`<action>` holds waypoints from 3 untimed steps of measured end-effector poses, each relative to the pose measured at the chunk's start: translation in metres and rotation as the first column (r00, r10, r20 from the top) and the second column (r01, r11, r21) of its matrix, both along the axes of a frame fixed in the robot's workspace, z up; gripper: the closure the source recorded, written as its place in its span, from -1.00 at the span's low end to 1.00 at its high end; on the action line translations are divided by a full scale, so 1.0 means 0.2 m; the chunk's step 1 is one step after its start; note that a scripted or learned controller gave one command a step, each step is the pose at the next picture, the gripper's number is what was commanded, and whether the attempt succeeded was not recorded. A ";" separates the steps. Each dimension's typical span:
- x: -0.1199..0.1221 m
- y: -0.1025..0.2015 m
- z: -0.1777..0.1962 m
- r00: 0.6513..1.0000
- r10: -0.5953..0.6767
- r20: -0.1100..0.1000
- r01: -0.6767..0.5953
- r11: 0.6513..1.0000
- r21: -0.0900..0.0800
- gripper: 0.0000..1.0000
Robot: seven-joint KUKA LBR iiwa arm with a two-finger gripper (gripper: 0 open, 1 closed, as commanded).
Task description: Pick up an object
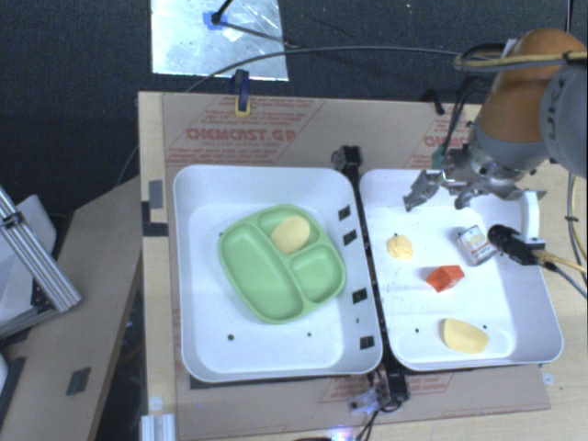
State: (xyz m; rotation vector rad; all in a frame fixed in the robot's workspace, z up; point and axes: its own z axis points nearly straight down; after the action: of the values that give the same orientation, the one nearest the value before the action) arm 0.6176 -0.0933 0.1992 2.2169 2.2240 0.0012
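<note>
Overhead slanted view of the counter (276, 131), which is carrying two shallow white bins side by side. The grey arm (528, 81) is reaching in from the right and holding the pincer (443, 196) over the far part of the right bin (413, 312). Its fingers are standing spread apart and are pinching nothing.

Four loose things are lying on the floor of the right bin. A small pale yellow lump (398, 245) is sitting just below and to the left of the pincer. A small silver-and-white packet (471, 243) is lying below and to its right, apart from the fingers. A red block (446, 277) is resting between these two, nearer the viewer. A yellow oblong piece (464, 335) is lying well apart from the pincer, close to the near rim.

The left bin (197, 196) is holding a green divided plate (266, 288), set at a tilt to the bin walls. A rounded yellow piece (292, 233) is sitting in the plate's far compartment. A crinkled foil sheet (216, 26) is lying on the dark ground beyond the counter.
</note>
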 end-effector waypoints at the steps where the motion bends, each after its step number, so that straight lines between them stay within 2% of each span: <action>1: 0.04 0.02 -0.23 1.000 0.003 -0.003 -0.003 1.000 0.001 -1.00; 2: 0.01 0.02 -0.54 1.000 -0.002 -0.005 0.002 1.000 0.001 -1.00; 3: 0.02 0.02 -0.57 1.000 -0.003 -0.001 0.003 1.000 0.000 -1.00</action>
State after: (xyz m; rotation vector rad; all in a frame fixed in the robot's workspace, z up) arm 0.6207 -0.0886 0.0848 2.2204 2.2218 0.0004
